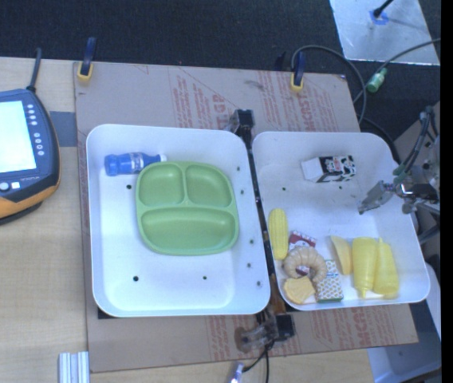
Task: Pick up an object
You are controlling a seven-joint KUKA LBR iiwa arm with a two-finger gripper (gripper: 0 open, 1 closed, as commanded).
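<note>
A lab bench — teach pendant (7,154), clamped cardboard (210,94), cables (346,62).

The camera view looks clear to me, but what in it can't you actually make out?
- Gripper: at the right bin's edge, small and blurred, with the arm cut off by the view's right edge.
- Small carton: print too small to read.
- Food pile: pieces overlap, hiding lower ones.
- Blue bottle: label unreadable.

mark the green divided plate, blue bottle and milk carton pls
green divided plate (187,208): camera view, left bin, point on the ridge between its compartments.
blue bottle (125,163): camera view, left bin's far left corner, point on its body.
milk carton (329,167): camera view, right bin, point on its side.
</note>
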